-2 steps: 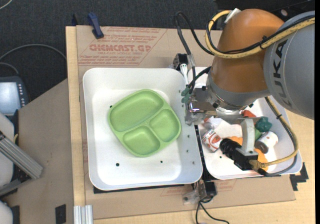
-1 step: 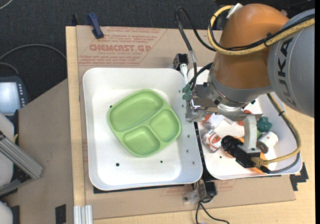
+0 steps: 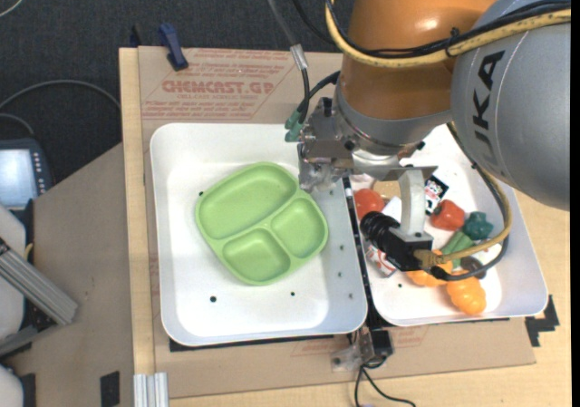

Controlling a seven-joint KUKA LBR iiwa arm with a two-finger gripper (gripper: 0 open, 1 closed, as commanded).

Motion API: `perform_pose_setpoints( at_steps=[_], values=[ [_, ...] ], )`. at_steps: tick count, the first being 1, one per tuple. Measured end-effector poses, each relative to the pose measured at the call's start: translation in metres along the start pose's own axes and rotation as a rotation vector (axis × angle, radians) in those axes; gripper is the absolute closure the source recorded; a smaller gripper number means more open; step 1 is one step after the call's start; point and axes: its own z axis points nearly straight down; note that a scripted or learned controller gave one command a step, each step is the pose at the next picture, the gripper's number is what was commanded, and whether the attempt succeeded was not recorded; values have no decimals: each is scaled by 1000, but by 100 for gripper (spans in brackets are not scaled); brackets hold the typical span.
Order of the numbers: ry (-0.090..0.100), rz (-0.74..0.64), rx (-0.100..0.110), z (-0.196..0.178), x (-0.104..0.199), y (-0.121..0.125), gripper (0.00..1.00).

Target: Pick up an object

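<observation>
My gripper (image 3: 319, 171) sits at frame centre above the divided light-green plastic plate (image 3: 262, 223), which lies flat in the left white bin (image 3: 181, 215). Whether my jaws are apart, I cannot tell.

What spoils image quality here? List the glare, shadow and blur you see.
Camera view: a bright highlight glares off the orange band; the arm's grey casing, close to the lens, looks soft and oversized; the arm throws shadow over the right bin, dimming the toys beneath; the green divided plate in the left bin is evenly lit and sharp; the dark floor at top left loses detail.
</observation>
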Motion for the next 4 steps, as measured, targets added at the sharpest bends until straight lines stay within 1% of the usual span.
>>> perform_pose_setpoints(
  at_steps=[1,2,3,4],
  values=[
    [-5,14,16,58,-63,-22,100],
    [-6,16,16,122,-129,-23,100],
    [-5,12,4,154,-191,31,100],
    [0,2,-7,21,-154,-20,100]
  ],
)
